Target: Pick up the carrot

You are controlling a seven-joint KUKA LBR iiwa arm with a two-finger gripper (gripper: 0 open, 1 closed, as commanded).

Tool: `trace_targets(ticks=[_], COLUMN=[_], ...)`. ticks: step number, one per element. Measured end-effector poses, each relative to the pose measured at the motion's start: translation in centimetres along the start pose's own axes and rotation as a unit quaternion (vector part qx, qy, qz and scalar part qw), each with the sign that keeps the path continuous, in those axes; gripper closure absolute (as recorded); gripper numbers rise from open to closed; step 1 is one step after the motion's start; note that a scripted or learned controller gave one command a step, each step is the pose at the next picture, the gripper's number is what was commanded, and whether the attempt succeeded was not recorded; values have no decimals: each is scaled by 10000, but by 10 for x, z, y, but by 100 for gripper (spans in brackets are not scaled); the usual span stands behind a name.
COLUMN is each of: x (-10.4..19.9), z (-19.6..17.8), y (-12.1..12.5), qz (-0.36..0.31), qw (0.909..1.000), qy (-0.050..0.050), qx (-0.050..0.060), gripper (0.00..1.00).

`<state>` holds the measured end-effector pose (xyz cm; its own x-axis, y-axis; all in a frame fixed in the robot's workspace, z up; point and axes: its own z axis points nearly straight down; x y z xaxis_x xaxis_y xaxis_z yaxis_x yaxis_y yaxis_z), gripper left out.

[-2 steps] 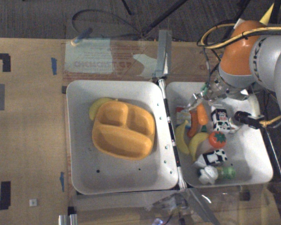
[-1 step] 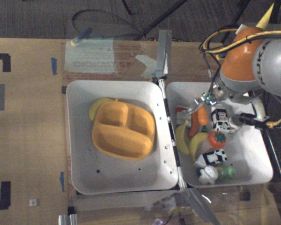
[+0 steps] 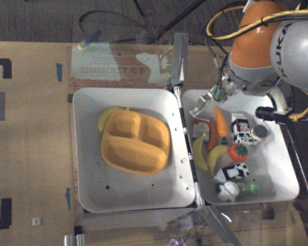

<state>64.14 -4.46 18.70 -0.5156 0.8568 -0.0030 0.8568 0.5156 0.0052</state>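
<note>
Plainly, the left bin (image 3: 87,152) holds a yellow tray (image 3: 136,141) with a banana (image 3: 106,116) poking out behind it. In the right bin (image 3: 285,173), two bananas (image 3: 208,155) and a red carton (image 3: 200,128) crowd the carrot (image 3: 221,122), which lies lengthwise among them. The gripper (image 3: 209,97) hangs just above, holding nothing; whether its claw is wide or narrow I cannot tell. The risk: descending fingers could snag the carton or a banana, or nudge the carrot so it slips aside.

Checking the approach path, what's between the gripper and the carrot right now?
Camera view: bare white bin floor separates the gripper from the carrot, which lies just below and right of it.
</note>
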Motion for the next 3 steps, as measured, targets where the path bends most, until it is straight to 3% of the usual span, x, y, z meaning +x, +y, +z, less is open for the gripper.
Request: trace_targets(ticks=[1, 2, 3], x=[-41, -81, -120], z=[86, 90, 90], y=[-36, -48, -104], qz=[-1368, -387, 2161], qw=[9906, 9992, 9764], qy=[-4, -26, -17], qx=[-11, -77, -45], gripper=[0, 0, 0])
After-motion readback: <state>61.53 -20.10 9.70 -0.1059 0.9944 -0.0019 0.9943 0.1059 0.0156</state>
